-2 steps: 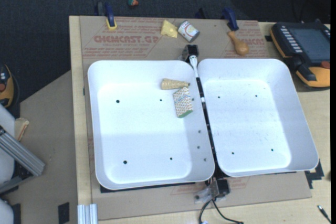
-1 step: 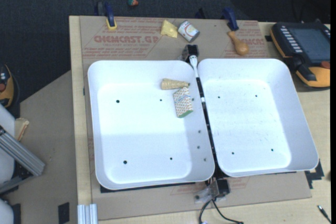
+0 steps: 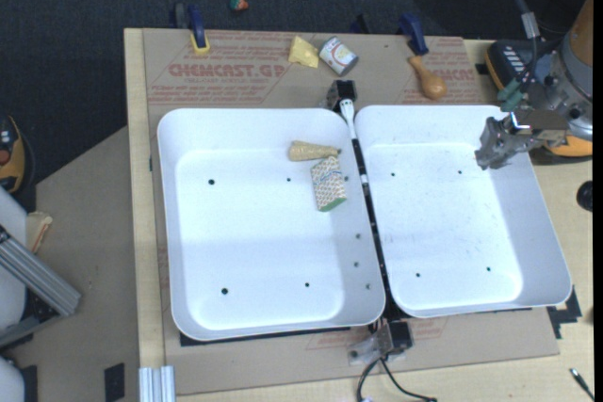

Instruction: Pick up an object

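Two objects lie in the left bin (image 3: 188,231) near its upper right corner: a tan, cone-shaped piece (image 3: 312,151) and, just below it, a green-and-white patterned packet (image 3: 328,183). My gripper (image 3: 492,149) hangs over the upper right edge of the right bin (image 3: 452,240), far to the right of both objects. I see nothing held at its tip.
On the cardboard behind the bins lie a yellow wedge (image 3: 303,53), a small white can (image 3: 338,56) and a wooden-handled piece (image 3: 427,77). Blue clamps (image 3: 197,24) grip the board's far edge. A black divider strip (image 3: 363,193) runs between the bins.
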Robot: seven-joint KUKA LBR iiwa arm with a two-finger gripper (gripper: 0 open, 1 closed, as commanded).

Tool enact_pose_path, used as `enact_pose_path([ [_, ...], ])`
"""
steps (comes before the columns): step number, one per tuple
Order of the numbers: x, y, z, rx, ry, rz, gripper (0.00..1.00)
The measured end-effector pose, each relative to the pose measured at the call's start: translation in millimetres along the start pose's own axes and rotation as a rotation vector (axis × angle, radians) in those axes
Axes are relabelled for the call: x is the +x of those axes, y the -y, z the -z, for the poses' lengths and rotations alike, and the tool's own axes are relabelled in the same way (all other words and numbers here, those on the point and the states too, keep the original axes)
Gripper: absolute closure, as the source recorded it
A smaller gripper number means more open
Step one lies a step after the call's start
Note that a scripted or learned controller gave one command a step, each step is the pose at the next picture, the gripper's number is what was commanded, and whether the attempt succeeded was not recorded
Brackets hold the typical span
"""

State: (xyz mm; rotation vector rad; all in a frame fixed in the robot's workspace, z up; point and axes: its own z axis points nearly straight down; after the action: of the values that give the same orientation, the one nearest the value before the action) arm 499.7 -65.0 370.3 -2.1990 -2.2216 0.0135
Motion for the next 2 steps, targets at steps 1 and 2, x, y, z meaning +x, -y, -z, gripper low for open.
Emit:
enact_pose_path([
  [1,-111,23,1,-0.015,0.007,-0.021,1.00],
  [2,-60,20,-111,-0.008,0.001,-0.006,1.00],
])
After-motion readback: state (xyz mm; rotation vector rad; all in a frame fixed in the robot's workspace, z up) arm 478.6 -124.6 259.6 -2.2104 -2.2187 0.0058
